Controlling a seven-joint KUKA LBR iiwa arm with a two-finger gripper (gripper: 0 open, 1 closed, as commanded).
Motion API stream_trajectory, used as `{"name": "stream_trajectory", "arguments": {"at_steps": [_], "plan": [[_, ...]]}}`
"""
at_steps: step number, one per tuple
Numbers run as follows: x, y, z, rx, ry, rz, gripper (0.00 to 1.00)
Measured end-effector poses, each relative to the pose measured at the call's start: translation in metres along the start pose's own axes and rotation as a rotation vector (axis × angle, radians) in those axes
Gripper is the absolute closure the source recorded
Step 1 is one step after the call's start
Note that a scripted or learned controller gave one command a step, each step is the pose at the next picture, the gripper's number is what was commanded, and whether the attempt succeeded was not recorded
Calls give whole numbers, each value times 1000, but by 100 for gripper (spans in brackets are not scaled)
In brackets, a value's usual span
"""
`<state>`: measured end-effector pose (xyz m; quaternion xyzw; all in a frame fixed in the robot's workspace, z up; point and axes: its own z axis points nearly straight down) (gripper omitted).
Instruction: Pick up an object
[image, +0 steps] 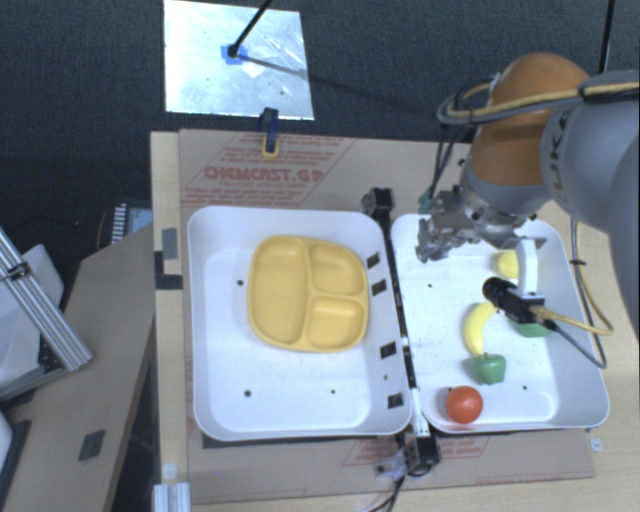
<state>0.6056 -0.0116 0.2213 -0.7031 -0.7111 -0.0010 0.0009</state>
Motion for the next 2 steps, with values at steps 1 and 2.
{"name": "stream_trajectory", "arguments": {"at_steps": [1,2], "plan": [[50,-7,-11,-2,0,1,100],[114,-11,-10,-2,1,0,100]]}}
